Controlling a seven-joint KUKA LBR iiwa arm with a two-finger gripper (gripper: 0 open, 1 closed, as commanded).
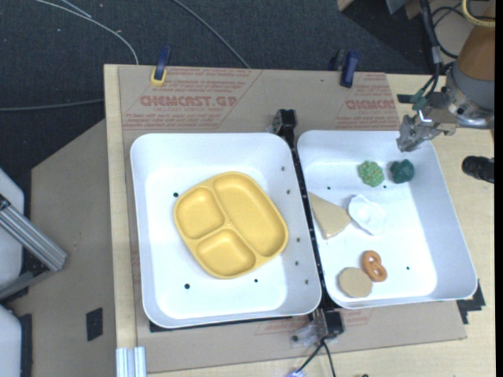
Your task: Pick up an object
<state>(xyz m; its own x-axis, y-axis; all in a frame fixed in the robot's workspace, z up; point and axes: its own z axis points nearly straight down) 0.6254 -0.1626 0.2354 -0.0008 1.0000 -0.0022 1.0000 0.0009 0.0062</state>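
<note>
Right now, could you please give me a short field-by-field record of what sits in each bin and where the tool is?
left bin: yellow tray with three compartments
right bin: light green lump, dark green lump, tan wedge, white piece, orange pretzel, tan disc
tool: over the right bin's far edge, near the dark green lump
held: nothing visible between the fingers
arm: enters from the right
</note>
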